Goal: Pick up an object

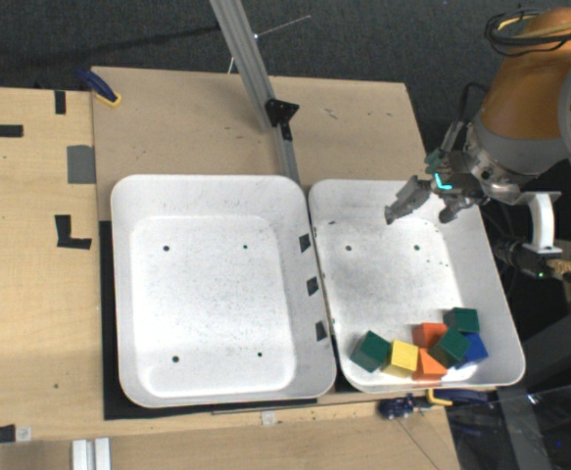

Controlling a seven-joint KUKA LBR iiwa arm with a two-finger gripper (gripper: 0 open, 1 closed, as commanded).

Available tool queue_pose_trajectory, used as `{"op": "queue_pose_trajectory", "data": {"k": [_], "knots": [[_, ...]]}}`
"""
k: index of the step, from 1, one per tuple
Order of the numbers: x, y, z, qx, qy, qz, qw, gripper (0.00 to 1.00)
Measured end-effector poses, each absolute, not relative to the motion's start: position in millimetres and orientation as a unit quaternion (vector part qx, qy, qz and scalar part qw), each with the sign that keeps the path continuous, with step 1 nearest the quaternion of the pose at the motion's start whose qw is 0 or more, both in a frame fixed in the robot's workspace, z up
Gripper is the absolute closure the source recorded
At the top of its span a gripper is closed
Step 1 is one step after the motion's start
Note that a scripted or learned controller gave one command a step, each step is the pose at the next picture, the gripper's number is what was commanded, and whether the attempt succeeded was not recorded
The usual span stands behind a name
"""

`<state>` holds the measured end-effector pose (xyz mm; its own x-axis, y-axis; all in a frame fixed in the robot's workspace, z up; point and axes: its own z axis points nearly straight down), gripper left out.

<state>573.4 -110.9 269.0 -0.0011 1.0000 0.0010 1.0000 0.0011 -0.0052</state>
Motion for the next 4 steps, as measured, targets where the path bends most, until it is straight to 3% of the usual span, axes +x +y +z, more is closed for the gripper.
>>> {"op": "queue_pose_trajectory", "data": {"k": [1, 4], "knots": [[574.1, -111.0, 271.2, -0.706, -0.708, 0.0004, 0.001, 0.0], [586.1, -109.6, 107.2, -0.707, -0.707, 0.0029, 0.002, 0.0]]}}
